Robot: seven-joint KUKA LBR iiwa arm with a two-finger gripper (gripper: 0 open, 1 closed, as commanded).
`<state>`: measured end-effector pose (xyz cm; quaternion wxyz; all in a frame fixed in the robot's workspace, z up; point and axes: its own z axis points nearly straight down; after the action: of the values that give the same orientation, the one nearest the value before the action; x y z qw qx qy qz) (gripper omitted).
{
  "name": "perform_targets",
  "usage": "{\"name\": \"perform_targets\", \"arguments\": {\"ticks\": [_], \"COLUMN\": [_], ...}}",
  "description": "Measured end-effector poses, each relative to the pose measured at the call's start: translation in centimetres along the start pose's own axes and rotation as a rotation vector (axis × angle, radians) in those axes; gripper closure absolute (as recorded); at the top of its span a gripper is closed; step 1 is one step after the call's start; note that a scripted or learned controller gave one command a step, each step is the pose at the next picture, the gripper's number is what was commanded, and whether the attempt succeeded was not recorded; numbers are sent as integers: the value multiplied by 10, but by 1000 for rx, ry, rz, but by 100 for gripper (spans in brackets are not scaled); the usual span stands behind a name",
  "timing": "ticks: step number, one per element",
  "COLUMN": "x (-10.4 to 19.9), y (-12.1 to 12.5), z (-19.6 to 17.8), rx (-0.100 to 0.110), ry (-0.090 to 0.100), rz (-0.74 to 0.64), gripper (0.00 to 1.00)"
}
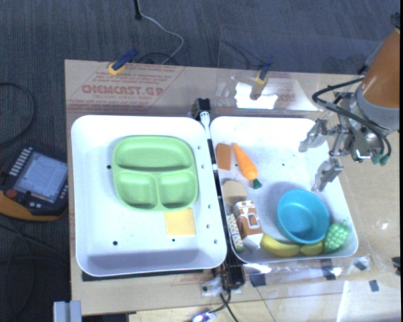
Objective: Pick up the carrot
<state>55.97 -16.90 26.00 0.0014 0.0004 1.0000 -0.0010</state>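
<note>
Bottom of frame first: along the lower edge of the right bin [341, 192] sit a banana [282, 246], a green knobbly fruit [336, 236] at the lower-right corner, and a blue bowl [301, 216] just above them. Left of the bowl, a small brown carton [247, 221] lies touching the banana's left end. In the left bin [87, 200], a yellow square [180, 222] lies just below a green divided plate [154, 170].

Mid frame: the carrot [246, 165] lies in the upper-left part of the right bin, slanted, orange body toward upper left, green top toward lower right. An orange block [224, 156] sits just beside it on the left, near the bin divider; whether they touch, can't tell.

Right of centre: gripper [326, 154] hangs over the right side of the right bin, fingers spread wide, nothing between them. Well apart from the carrot.

Top: bench board w/ two clamps [123, 60].

Step in hand, as I judge it: approach. To do it well, move toward frame left across the bin, centre over the carrot's mid-body, turn the wrist so the fingers close across the narrow axis, not along it. Keep clear of the orange block & the bin wall on the way down; the left finger has little room there. Descend low before closing, since the carrot lies flat.
</note>
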Motion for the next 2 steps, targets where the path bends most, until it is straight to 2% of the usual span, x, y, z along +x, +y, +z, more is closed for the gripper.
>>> {"name": "perform_targets", "arguments": {"ticks": [1, 2], "x": [23, -24], "y": [56, 60], "z": [138, 168], "rx": [4, 6], "ry": [-13, -18], "rz": [305, 692], "gripper": [0, 0]}}
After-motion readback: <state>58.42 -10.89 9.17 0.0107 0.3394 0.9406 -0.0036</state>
